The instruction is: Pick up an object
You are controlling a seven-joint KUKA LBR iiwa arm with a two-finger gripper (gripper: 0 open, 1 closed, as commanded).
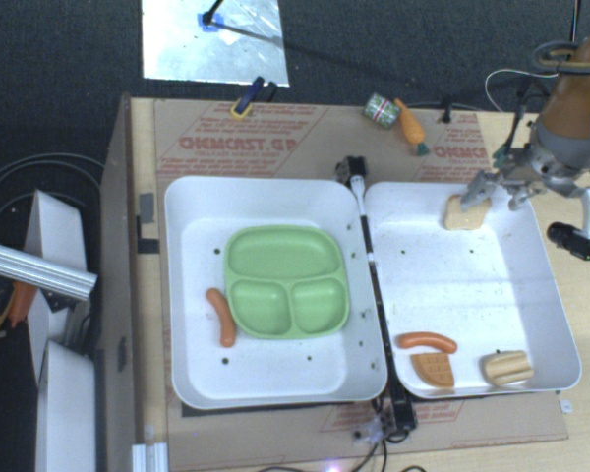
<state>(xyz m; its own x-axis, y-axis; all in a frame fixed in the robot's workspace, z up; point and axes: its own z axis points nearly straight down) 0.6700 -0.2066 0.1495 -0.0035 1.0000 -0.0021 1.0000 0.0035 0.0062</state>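
Observation:
My gripper (499, 193) hangs over the far right corner of the right bin (531, 283), below the grey and orange wrist. Its two fingers stand apart, so it is open. A pale beige bread piece (462, 214) lies on the bin floor, touching or just left of the left finger (480, 189); it is not between the fingers. Near the front edge of the right bin lie an orange sausage (428, 341), a brown waffle piece (434, 369) and a bread roll (506, 367).
The left bin (192, 264) holds a green divided plate (285, 281) and a second sausage (221, 318). Behind the bins, on the cardboard, lie a toy carrot (410, 124), a small can (381, 109) and a yellow-blue clip (248, 98). Cables run at the far right.

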